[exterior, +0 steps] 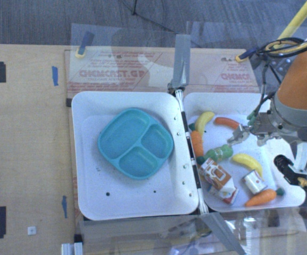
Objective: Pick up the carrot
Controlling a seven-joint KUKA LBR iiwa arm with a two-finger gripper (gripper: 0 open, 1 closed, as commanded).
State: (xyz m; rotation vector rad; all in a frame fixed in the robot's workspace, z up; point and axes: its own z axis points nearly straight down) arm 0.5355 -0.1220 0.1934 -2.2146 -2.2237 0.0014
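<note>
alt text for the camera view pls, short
The claw hangs over the right bin, among toy food including a carrot at the front edge. The left bin holds a blue divided plate.

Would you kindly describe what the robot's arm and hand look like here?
The arm has a rounded orange band above a grey wrist section. Yellow, black and blue cables loop beside it. The hand is small, metallic grey, with thin pale fingers.
</note>
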